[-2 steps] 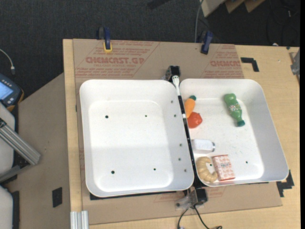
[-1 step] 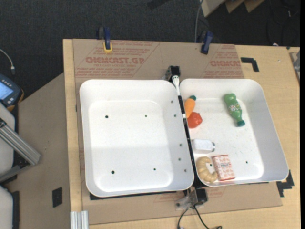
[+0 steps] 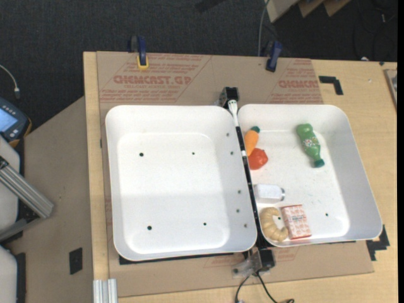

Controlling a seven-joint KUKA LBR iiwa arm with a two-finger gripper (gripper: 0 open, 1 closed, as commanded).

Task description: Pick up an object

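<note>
Pastry (image 3: 271, 225) 1 | box (image 3: 296, 223) 1 | bottle (image 3: 309, 145) 1 | bins (image 3: 170, 188) 2 | gripper: cannot tell

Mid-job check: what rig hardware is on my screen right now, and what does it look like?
Two shallow white bins sit side by side on a brown board with red lettering. Two blue clamps grip the board's far edge, and a black cable trails off its near edge.

Left bin (image 3: 126, 169) lies open; 5 objects crowd the right bin's (image 3: 347, 169) left side.
</note>
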